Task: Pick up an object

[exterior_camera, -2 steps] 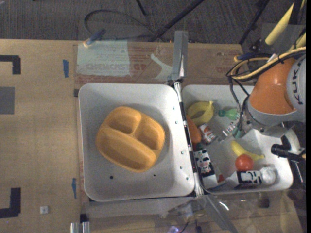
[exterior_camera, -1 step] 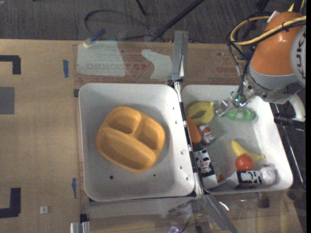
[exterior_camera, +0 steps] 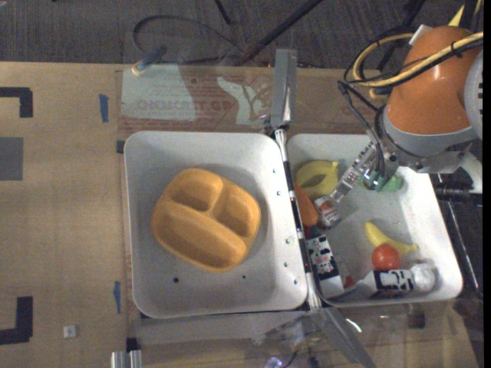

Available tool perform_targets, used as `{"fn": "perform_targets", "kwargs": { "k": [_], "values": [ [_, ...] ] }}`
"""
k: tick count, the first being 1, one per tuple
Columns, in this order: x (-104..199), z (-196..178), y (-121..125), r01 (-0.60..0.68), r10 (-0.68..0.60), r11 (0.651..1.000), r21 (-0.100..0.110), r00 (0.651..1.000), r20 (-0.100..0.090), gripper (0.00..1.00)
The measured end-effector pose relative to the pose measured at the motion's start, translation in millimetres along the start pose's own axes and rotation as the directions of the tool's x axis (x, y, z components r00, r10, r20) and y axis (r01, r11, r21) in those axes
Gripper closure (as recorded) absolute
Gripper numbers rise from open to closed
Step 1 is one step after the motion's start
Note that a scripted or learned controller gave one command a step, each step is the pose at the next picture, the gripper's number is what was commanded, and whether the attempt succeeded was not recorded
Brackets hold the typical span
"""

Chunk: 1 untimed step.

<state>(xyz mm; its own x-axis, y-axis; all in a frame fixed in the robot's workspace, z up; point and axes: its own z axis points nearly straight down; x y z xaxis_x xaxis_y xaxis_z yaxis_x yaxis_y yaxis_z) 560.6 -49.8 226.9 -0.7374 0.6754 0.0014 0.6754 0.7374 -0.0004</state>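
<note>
My gripper (exterior_camera: 330, 210) reaches down into the left part of the right bin (exterior_camera: 439, 228). Its tip sits right beside an orange carrot-like piece (exterior_camera: 304, 208) and just below a yellow fruit (exterior_camera: 317, 175). A green object (exterior_camera: 390, 182) shows behind the gripper's body. Further toward the front lie a small banana (exterior_camera: 389, 237), a red tomato (exterior_camera: 386, 257), a white bottle with a dark label (exterior_camera: 403, 280) and a cow-patterned carton (exterior_camera: 324, 257). I see nothing clearly lifted off the bin floor.
The left bin (exterior_camera: 146, 167) holds a yellow-orange divided plate (exterior_camera: 205, 218). A metal divider (exterior_camera: 290, 205) separates the two bins. The arm's orange band and cables (exterior_camera: 430, 75) hang over the right bin's back corner.
</note>
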Motion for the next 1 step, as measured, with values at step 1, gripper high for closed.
{"fn": "perform_targets", "kwargs": {
  "k": [1],
  "values": [
    [-16.2, -84.7, 15.4, -0.329, 0.329, 0.944, -0.004, 0.944, 0.005, 1.00]
  ]
}}
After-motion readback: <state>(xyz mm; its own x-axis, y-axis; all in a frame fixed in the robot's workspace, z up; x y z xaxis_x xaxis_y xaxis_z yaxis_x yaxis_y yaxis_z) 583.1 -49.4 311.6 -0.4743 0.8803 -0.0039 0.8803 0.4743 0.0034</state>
